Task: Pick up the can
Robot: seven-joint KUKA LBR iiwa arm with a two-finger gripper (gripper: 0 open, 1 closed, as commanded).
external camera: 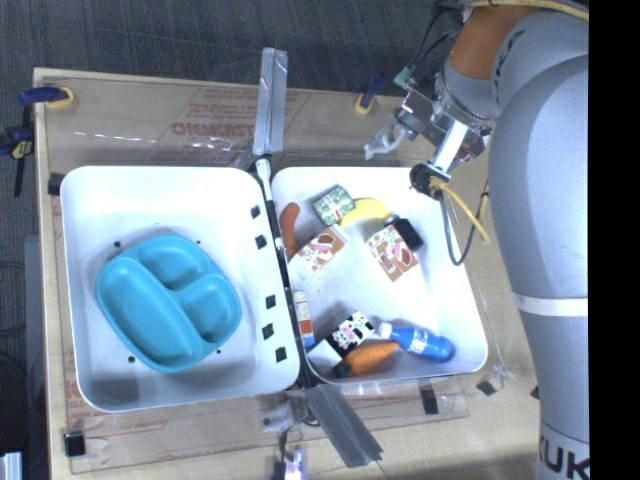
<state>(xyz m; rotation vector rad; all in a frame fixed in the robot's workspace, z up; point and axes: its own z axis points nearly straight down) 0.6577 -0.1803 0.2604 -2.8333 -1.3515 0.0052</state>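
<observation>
The can (332,205), green and white and lying on its side, rests in the back part of the right bin (470,298). It lies between a reddish sausage (289,226) and a yellow banana (366,209). My gripper (388,142) hangs over the bin's back rim, up and to the right of the can and well apart from it. Nothing shows in its grasp. The grey arm with its orange band (485,38) comes in from the right.
The right bin also holds two brown-and-white cartons (320,251) (393,250), a black-and-white carton (350,333), a carrot (368,358) and a blue bottle (420,343). In the left bin (80,228) lies a blue divided plate (168,300). A yellow cable (470,223) dangles over the right bin's right side.
</observation>
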